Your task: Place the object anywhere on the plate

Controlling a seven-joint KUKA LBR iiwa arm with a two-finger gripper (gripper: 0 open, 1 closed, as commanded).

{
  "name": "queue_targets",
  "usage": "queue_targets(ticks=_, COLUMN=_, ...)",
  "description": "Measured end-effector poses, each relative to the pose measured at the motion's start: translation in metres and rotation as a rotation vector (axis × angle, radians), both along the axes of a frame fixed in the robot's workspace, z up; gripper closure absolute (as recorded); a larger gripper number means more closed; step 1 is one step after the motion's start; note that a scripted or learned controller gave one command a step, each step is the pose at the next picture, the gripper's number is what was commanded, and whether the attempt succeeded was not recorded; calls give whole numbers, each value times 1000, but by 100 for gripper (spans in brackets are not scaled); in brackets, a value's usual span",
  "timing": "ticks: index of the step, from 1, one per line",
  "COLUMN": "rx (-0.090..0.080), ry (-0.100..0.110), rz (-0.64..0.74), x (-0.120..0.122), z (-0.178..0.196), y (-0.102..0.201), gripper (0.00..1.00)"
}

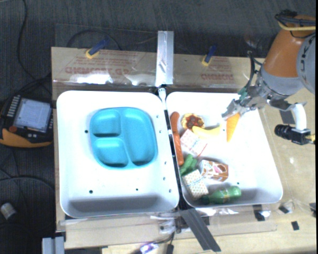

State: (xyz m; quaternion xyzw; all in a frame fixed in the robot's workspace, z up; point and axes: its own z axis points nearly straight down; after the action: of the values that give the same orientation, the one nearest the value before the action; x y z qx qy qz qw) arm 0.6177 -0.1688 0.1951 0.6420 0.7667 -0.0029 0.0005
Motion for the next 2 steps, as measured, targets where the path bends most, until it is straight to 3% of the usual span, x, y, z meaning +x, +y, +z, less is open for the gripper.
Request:
queue_targets(ticks=1, rx=1, ry=-1, rz=77, x=-17, z=14, y=-35, gripper=100)
queue_targets(ticks=2, rx=7, ry=1, rz=155, x=-51, z=-72, y=24, gripper=100)
